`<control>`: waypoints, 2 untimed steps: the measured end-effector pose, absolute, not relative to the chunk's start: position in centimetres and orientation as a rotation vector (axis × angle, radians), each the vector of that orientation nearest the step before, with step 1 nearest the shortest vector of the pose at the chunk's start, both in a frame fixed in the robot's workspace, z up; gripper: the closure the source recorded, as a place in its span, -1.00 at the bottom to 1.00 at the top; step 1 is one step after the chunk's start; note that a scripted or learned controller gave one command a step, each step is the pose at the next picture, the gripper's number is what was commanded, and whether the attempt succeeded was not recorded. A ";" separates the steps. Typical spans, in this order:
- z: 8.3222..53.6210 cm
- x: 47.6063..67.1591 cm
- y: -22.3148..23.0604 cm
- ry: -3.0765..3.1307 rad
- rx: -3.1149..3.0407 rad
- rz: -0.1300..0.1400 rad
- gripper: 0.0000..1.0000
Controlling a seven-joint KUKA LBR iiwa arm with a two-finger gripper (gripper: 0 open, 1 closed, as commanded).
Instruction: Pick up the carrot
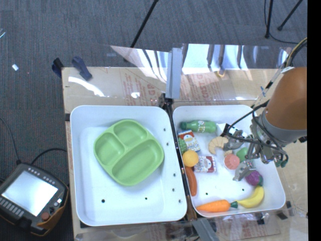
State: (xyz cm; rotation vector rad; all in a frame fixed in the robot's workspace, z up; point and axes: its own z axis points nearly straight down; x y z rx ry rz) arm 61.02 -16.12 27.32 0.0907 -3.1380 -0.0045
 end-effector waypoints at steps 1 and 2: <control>19.0 52.6 -13.7 -3.135 0.027 -0.005 -1.00; 15.8 57.9 -8.6 -3.139 0.072 -0.004 -1.00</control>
